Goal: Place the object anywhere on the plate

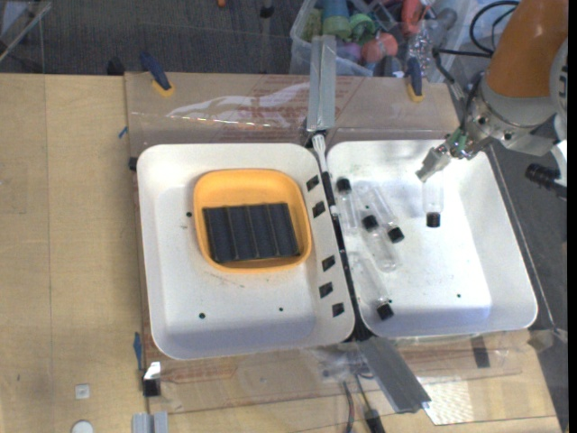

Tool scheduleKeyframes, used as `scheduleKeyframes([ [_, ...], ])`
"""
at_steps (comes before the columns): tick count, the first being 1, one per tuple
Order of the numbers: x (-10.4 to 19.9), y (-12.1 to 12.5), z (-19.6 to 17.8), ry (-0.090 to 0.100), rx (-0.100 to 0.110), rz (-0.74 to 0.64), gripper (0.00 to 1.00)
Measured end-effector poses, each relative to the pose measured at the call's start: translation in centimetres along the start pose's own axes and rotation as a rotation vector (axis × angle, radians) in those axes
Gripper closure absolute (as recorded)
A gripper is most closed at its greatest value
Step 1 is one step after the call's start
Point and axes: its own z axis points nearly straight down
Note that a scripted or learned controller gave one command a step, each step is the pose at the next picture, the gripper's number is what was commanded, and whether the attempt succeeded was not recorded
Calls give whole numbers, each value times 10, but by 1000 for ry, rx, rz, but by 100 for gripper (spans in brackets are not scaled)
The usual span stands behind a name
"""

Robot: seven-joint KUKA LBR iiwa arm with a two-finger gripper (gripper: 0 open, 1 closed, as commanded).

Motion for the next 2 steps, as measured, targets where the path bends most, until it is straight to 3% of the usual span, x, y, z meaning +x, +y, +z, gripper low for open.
scheduleKeyframes([
  [1,0,0,0,0,0,0,0],
  [2,-14,-8,-26,-1,0,64,0],
])
